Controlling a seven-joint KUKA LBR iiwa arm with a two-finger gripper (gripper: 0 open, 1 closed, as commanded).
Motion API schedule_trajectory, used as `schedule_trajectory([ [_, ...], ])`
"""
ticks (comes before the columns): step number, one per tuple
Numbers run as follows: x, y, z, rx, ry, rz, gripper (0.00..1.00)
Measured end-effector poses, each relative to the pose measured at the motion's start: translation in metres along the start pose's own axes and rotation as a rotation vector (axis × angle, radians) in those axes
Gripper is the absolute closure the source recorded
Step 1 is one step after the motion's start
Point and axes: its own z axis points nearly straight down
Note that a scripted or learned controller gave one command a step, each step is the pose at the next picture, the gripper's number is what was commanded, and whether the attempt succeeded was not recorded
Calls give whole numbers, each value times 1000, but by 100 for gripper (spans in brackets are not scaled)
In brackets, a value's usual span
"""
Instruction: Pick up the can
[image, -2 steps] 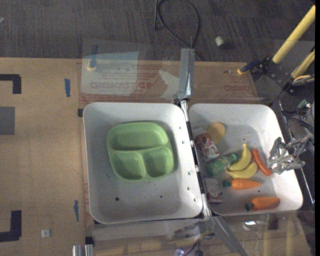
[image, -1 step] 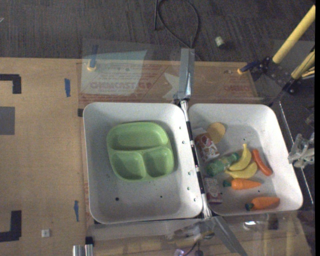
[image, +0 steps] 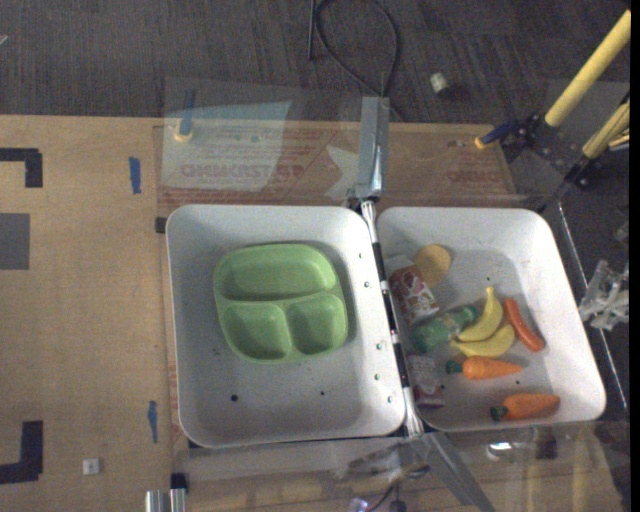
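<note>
The can (image: 413, 293), red and white with a pale end, lies on its side in the right bin (image: 560, 260), close against the bin's left wall. A round tan disc (image: 433, 262) touches its upper end. A green bottle (image: 441, 330) lies just below it.
Also in the right bin are two yellow bananas (image: 486, 328), a red sausage-like piece (image: 524, 325), two orange carrots (image: 490, 368) and a small red-and-white packet (image: 426, 380). The left bin (image: 190, 330) holds a green divided plate (image: 282, 300). Yellow poles (image: 590, 65) and a pale metal fitting (image: 605, 297) stand at the right.
</note>
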Motion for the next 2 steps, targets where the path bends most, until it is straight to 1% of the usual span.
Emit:
schedule_trajectory([
  [1, 11, 13, -39, -8, 4, -226, 100],
  [2, 13, 17, -41, -10, 4, -326, 100],
])
